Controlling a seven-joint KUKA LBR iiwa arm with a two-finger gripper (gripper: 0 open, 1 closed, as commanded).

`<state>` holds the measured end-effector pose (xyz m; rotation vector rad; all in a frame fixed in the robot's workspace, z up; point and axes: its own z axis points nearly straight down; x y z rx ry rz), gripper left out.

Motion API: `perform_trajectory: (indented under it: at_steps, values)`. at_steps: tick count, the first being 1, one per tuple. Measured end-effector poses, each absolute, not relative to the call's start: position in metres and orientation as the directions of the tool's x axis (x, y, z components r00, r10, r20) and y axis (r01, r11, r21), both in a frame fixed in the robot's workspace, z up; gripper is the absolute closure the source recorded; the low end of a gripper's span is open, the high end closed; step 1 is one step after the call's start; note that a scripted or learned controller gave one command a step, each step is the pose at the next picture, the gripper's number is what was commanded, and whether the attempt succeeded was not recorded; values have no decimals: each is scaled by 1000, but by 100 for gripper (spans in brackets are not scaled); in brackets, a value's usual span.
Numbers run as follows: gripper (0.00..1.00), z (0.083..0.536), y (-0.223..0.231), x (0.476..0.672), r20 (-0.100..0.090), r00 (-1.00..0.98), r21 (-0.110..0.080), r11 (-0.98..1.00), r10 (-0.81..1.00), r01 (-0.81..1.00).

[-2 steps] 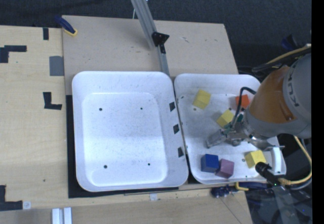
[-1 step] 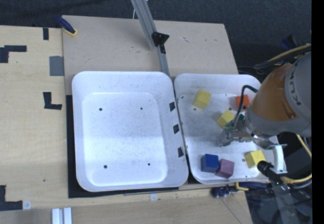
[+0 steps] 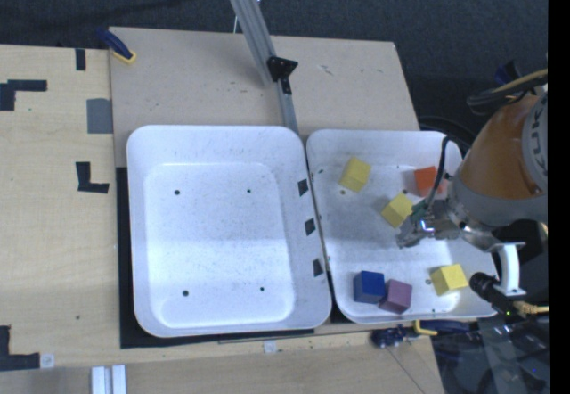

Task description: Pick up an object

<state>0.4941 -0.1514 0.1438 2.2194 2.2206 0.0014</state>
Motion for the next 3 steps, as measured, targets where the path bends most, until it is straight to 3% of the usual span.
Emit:
perform_trajectory:
  at_steps: [2,3]
  values:
    - [100,256,-135,493,-1,-3,5,3,1000,1000]
    - [100,246,-92,502,1,-5,-2,5,1000,1000]
